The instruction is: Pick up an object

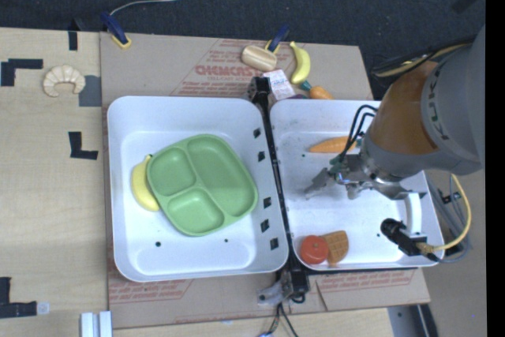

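A thick, rounded grey robot arm (464,110) carries a broad orange band (402,118) above its wrist. Thin black cables (361,122) loop beside the band. Below sits a dark metallic two-finger gripper (322,183), with a white bracket (413,213) alongside.

Right bin (316,122): orange carrot (330,144) lying flat near the upper middle, long axis roughly horizontal. Red tomato (314,249) at the lower left corner, touching a tan cracker-like piece (337,245) just to its right. Left bin (126,170): green three-compartment tray (202,184), tilted diagonally, partly covering a yellow banana (143,187) at its left edge.
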Motion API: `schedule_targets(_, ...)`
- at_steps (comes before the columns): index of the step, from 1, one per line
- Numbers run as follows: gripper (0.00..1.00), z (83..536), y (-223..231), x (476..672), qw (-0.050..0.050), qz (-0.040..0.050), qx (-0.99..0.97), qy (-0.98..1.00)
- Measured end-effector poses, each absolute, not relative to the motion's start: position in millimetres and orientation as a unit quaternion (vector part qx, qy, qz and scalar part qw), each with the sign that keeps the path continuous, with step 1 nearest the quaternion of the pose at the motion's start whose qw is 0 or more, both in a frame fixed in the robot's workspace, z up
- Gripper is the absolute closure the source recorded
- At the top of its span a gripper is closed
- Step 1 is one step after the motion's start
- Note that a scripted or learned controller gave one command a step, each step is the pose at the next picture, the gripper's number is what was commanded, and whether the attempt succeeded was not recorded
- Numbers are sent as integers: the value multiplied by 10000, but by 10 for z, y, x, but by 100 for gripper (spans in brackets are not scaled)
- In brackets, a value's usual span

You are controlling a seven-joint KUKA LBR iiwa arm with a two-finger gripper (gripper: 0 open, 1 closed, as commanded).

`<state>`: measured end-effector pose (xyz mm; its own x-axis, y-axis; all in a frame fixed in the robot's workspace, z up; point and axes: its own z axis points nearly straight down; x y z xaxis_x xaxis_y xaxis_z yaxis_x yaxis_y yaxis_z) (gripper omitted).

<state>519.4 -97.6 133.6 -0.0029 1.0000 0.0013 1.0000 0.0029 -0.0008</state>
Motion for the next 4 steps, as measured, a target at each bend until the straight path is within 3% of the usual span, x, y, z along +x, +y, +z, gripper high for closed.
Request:
schedule_targets(1,0,1489,-1113,6180,-4,7,-7065,-7077)
schedule_targets(2,0,1037,-1388,6441,-80,-53,-7054,-7087)
schedule_targets(3,0,850,-1055,6641,-8,0,-7061,-7081)
schedule_targets(4,0,850,-962,6684,-9,7,-7067,-7075)
